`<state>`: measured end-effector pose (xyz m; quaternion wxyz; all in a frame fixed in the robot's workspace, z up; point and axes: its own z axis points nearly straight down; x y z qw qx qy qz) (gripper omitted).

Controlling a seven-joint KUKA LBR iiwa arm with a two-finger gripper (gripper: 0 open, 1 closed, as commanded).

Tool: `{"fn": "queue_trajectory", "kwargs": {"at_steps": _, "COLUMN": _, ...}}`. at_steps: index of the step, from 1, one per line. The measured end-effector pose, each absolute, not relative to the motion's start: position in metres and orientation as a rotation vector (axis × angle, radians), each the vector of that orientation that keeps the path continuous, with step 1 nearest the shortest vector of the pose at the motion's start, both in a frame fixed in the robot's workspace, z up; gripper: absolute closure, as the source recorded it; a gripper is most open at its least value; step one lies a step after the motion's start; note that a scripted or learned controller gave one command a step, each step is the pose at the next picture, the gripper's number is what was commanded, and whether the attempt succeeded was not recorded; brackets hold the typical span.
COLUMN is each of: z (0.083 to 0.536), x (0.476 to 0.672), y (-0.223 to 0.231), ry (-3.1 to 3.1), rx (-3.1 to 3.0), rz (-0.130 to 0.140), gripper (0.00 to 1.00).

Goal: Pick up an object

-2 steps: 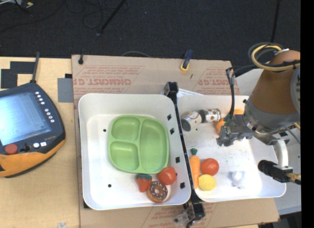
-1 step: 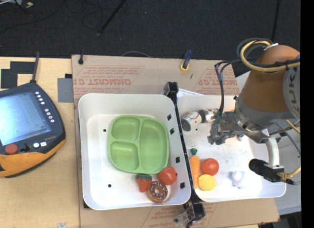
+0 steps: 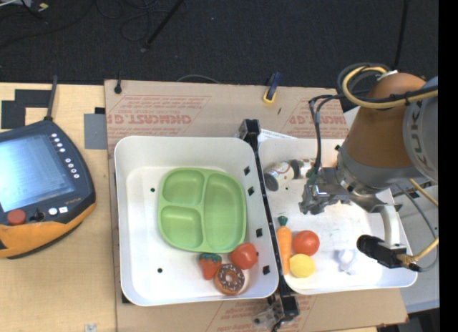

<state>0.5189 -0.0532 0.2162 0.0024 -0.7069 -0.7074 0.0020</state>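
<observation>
- The gripper [image 3: 313, 198] hangs over the upper left part of the right bin [image 3: 372, 275], reaching in from the right under the orange wrist band [image 3: 383, 127]. Its metal parts blur together from above, so I cannot tell its state, and nothing can be made out in its grasp.
- Just to its upper left, near the bin's top left corner, lies a small grey and white object [image 3: 280, 174]; whether the gripper touches it is unclear.
- Along the right bin's near left side sit a carrot [image 3: 284, 247], a red tomato [image 3: 306, 242] and a yellow lemon-like fruit [image 3: 302, 266], close together. A small pale piece [image 3: 346, 258] lies to their right.
- The left bin [image 3: 136, 266] holds a green divided plate [image 3: 202, 210] in its middle.
- Below the plate, at that bin's near right corner, are a strawberry [image 3: 210, 265], a second tomato [image 3: 244, 255] and a chocolate doughnut [image 3: 231, 279], bunched together.
</observation>
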Motion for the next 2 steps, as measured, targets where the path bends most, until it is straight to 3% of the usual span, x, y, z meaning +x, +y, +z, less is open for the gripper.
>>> {"fn": "queue_trajectory", "kwargs": {"at_steps": 2, "z": 0.234, "x": 0.523, "y": -0.062, "ry": -2.22, "rx": -2.221, "rz": 0.003, "gripper": 1.0}}
